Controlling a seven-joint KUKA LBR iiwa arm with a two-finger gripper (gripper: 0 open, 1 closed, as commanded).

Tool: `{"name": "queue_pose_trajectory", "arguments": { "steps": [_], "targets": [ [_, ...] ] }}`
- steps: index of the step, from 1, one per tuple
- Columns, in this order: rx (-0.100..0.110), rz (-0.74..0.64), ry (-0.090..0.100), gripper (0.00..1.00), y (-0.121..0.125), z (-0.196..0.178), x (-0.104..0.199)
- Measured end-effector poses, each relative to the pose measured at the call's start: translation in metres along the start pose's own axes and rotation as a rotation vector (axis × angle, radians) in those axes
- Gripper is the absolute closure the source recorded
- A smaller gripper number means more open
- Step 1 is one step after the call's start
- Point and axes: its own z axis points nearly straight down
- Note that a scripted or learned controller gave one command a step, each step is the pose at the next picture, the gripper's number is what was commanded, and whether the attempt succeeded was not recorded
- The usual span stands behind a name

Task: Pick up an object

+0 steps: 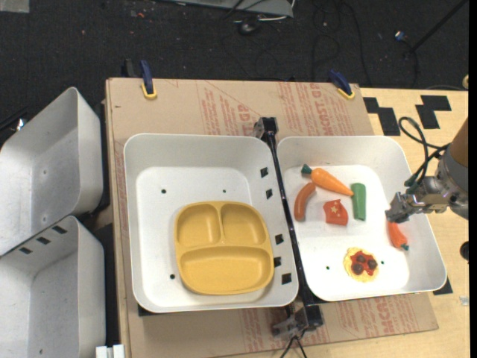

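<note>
Right bin (pixel 376 149): I use this white bin as my landmark. It sits on the bench (pixel 223 107), and all the toy food lies in it.

Gripper (pixel 395 213): I see it at the right wall of the right bin, low down, with the arm coming in from the right.

Fingers: the picture is too small and dark there, so I cannot tell if they are spread or pressed together. I see nothing held between them.

Small orange piece (pixel 398 235): this looks like the thing I am after. It lies on the floor of the right bin, by the right wall, just below the gripper. It may be touching the gripper tip, but I am not sure.

Other food: a carrot (pixel 330 180) near the top of the right bin, a green piece (pixel 359 201) and a red piece (pixel 336 212) in its middle, a red sausage (pixel 302 200) toward its left wall, and a little pizza (pixel 362 264) near its bottom.

Left bin (pixel 197 151): it holds a yellow plate (pixel 223 247), to the left of the right bin.

Step now: I think I am reaching for the pick. Nothing is lifted yet.

Next move: I would line up over the orange piece, go down, close on it and lift. The wall is close, so there is little room.
</note>
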Motion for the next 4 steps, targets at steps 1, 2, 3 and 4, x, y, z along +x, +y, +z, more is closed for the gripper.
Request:
{"name": "queue_pose_trajectory", "arguments": {
  "steps": [1, 2, 3, 4],
  "targets": [
    [0.001, -0.001, 0.001, 1.00, 0.002, -0.046, 0.000],
    [0.007, -0.006, 0.004, 1.00, 0.005, -0.042, 0.057],
    [0.005, -0.006, 0.004, 1.00, 0.013, -0.045, 0.109],
    [0.008, -0.005, 0.004, 1.00, 0.029, -0.027, 0.165]
  ]
}}
